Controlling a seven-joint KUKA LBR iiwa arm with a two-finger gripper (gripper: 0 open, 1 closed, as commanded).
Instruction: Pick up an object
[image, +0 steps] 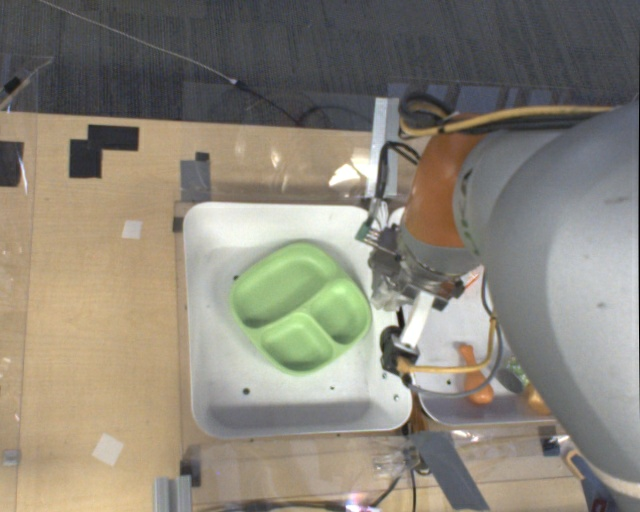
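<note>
Left bin has a green three-section plate lying flat in the middle. The gripper hangs just off the plate's right edge, and I can't tell if it's open or closed. An orange thing sits in the right bin, under the arm.

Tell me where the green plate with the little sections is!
In the camera view, the green plastic divided plate lies near the middle of the left white bin, with the grey robot arm just to its right.
</note>
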